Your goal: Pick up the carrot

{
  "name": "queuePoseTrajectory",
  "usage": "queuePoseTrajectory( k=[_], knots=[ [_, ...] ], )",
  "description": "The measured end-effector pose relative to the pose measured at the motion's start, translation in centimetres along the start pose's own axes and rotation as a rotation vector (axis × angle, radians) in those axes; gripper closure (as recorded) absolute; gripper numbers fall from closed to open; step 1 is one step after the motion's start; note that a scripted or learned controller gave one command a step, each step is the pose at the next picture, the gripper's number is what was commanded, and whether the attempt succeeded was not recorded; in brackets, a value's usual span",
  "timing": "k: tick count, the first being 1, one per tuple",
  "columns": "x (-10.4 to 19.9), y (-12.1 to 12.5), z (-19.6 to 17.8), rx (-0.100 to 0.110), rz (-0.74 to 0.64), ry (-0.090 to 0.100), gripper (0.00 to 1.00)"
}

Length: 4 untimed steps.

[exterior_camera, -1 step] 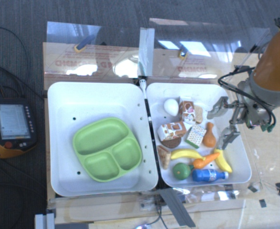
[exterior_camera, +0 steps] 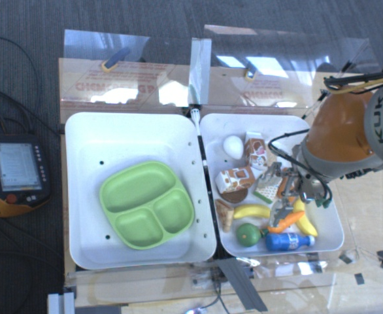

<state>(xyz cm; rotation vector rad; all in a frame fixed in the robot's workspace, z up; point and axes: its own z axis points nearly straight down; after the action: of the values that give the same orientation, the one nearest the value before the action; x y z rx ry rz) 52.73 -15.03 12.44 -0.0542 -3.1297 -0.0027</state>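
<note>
Carrot (exterior_camera: pixel 285 222) lies in my right bin (exterior_camera: pixel 335 237), near its front right corner, an orange sliver slanting between the two bananas (exterior_camera: pixel 251 211) and just behind the blue bottle (exterior_camera: pixel 289 242). I judge it a toy or a small piece: light, stiff enough not to bend under a pinch, smooth and tapered, so likely to squirt out if I squeeze near the thin tip. It looks sturdy, not fragile. The best hold, as I read it, is across its thicker middle, with the pinch set square to its length; the neighbours crowd it on both sides, so a stray finger could catch a banana or the bottle instead. My end effector (exterior_camera: pixel 284 209) hangs right over the carrot, low in the bin, its metal parts touching or nearly touching the orange body; from this slanted look I cannot tell how wide it stands, nor whether anything is truly caught in it, so I claim no hold. The green lime (exterior_camera: pixel 248 234) sits toward the front left corner of this bin, the egg (exterior_camera: pixel 233 146) and cartons (exterior_camera: pixel 235 180) toward the back. The left bin (exterior_camera: pixel 80 175) carries the green divided plate (exterior_camera: pixel 148 203).
</note>
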Motion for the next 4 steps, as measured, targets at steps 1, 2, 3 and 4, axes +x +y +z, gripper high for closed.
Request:
queuePoseTrajectory(
  k=[1,2,3,4],
  knots=[
    [2.6,0.0,1.9,0.008,0.005,-0.063,0.0],
    [2.6,0.1,1.2,0.009,0.001,-0.06,1.0],
    [3.0,6.9,-14.4,0.004,-0.097,-0.026,1.0],
    [3.7,8.5,-17.3,0.006,-0.618,-0.016,1.0]
  ],
)
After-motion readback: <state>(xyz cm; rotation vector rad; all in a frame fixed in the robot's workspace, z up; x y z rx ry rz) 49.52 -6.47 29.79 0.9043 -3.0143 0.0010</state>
